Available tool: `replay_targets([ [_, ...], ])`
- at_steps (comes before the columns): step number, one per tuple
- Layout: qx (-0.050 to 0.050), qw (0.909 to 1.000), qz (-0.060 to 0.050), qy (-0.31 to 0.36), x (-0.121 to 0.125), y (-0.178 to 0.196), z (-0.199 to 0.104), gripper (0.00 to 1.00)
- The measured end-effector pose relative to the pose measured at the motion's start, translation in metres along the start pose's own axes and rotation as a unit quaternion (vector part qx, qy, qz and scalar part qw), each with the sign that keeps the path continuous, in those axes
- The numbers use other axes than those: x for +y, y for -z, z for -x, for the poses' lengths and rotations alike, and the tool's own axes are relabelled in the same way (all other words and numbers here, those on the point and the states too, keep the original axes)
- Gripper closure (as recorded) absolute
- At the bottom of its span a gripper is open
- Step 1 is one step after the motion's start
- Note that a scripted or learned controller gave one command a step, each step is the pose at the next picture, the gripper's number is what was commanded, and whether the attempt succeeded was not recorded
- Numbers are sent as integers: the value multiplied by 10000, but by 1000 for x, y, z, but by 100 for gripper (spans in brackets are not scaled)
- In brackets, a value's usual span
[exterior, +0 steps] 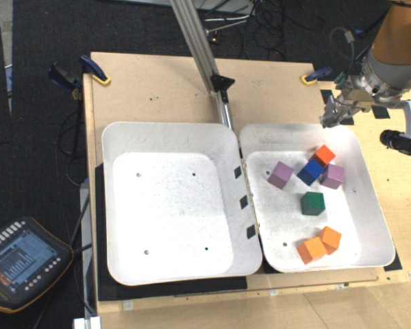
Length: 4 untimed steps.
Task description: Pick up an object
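Hovering hand [333,117] — orange cube [322,155] just below, apart

Setting: robotics lab test cell.
Bench: bare board top [274,88], held at its corners by clamps [96,70].
Floor: dark, loose cables [260,26] trailing behind the bench.
Control gear: teach pendant [20,262] lying at lower left.
Fixtures: slanted metal pole [195,36]; two white bins [116,184] side by side.
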<state>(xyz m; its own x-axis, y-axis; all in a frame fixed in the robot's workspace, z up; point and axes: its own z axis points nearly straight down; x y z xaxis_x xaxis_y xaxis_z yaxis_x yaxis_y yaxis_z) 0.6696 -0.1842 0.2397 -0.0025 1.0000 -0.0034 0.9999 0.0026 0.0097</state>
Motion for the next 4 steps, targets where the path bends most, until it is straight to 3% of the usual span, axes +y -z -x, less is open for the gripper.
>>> replay_targets([
  [1, 9, 10000, -32, -2, 1, 3, 0, 100],
  [4, 29, 10000, -55, 30, -9, 17, -165, 100],
])
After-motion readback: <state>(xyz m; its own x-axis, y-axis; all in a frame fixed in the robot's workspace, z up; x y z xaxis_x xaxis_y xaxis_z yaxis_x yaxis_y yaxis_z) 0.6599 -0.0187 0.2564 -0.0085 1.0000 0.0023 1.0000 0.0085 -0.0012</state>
